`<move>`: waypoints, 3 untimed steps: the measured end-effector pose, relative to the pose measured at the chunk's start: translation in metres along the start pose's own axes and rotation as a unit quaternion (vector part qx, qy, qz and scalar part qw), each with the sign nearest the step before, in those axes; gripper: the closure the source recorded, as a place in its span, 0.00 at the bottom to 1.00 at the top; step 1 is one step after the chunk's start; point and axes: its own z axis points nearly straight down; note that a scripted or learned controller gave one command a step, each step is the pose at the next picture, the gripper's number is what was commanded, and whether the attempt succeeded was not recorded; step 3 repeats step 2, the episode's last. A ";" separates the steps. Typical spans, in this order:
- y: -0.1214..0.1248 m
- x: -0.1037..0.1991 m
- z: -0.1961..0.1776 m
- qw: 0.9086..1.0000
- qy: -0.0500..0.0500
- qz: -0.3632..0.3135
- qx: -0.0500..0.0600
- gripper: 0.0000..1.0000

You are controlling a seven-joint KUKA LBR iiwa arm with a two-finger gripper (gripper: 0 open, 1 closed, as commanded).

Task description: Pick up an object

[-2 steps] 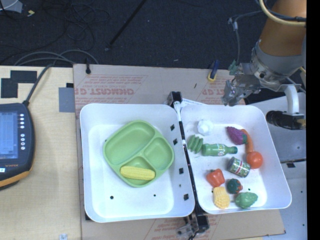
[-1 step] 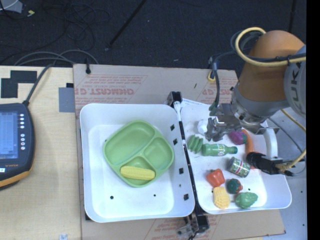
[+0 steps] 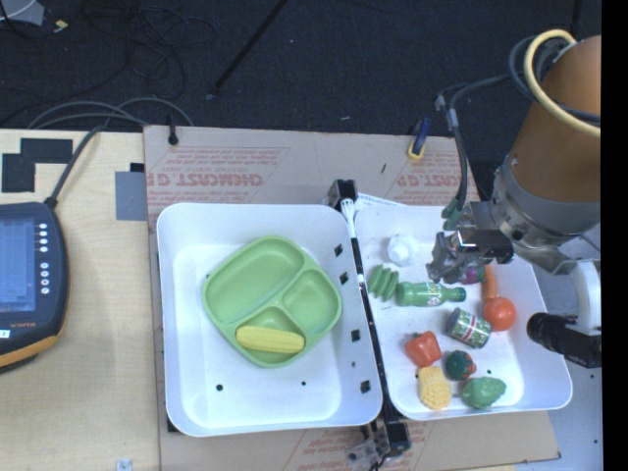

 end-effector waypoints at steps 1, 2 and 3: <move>-0.002 0.041 -0.020 1.000 0.000 0.001 0.000 1.00; -0.002 0.101 -0.095 1.000 0.001 -0.001 -0.004 1.00; -0.002 0.101 -0.095 1.000 0.001 -0.001 -0.004 1.00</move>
